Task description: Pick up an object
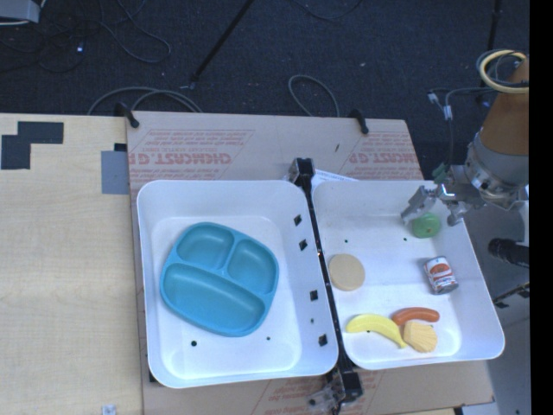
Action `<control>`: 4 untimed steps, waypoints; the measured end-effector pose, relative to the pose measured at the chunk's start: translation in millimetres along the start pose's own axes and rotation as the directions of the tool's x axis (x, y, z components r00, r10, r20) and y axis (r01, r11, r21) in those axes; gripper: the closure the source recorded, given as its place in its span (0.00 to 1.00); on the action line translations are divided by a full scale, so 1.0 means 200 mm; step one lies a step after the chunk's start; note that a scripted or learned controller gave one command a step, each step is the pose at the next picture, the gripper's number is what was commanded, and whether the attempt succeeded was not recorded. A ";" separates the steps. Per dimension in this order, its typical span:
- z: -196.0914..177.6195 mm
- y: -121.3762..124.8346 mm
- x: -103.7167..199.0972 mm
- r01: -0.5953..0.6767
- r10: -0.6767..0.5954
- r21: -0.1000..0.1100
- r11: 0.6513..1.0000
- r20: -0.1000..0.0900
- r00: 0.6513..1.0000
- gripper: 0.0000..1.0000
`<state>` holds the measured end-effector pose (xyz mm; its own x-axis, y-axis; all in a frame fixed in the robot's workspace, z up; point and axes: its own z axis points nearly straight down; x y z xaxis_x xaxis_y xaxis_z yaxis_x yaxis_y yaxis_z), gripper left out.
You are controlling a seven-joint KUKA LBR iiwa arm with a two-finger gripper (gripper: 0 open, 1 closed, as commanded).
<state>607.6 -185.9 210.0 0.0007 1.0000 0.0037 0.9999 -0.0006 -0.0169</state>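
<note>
1. the tool [432, 204] hangs over the far right side of the right white bin [380, 223]. its two fingers are spread wide apart.
2. a small round green object [425, 226] sits just under the tool, between its fingers. i cannot tell if they touch it.
3. nearer the camera than the tool lie a little red and white can [441, 275], a flat tan round cookie [347, 271], a yellow banana [377, 328] and a red hot dog [416, 316].
4. far to the tool's left, a blue plastic plate with three parts [219, 276] rests in the left white bin [173, 206].
</note>
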 end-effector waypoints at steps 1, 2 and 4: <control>-0.03 0.01 0.00 0.001 -0.001 -0.009 1.000 0.002 1.000 0.00; 0.31 0.00 0.01 0.001 -0.001 -0.003 1.000 0.000 1.000 0.00; 0.55 0.00 0.01 0.001 -0.001 -0.003 1.000 -0.001 1.000 1.00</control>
<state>605.5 -182.5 99.6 -0.0003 1.0000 0.0046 0.9999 0.0003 -0.0143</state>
